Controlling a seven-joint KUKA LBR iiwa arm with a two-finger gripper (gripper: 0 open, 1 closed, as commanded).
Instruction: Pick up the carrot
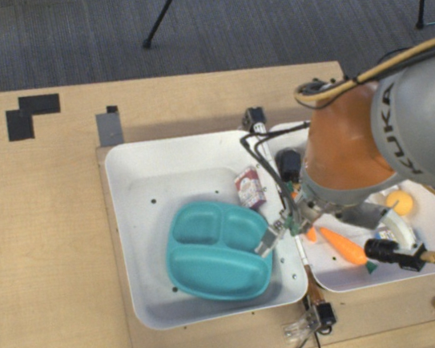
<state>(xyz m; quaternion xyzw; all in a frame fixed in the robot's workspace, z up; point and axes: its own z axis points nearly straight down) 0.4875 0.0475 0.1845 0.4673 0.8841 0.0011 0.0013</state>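
Carrot [342, 244] lies just right of gripper [279, 230], in right bin [434, 265].
Long axis slants down-right; cannot tell gripper state.

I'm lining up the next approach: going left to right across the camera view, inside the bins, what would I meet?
Teal divided plastic tray → small maroon-and-white packet → gripper at the divider between the bins → orange carrot with a green end → yellow round object, partly hidden by the arm.

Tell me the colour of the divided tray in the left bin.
The tray is teal, plain with no pattern, seen in the camera view.
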